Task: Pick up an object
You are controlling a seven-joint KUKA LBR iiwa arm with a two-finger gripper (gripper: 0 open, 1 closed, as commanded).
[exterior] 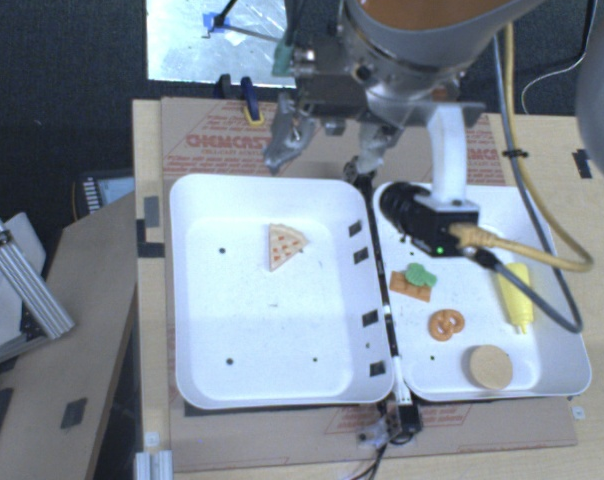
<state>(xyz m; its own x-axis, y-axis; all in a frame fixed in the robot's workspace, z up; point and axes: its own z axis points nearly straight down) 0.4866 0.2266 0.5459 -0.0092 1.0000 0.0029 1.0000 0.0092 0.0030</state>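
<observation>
The gripper hangs high over the back rim of the left bin, its 2 fingers spread and holding nothing; the pizza slice lies below, not yet picked.

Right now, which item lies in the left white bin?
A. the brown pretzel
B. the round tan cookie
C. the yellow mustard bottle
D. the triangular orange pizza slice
D: the triangular orange pizza slice lies alone on the floor of the left white bin; the other three items sit in the right bin.
</observation>
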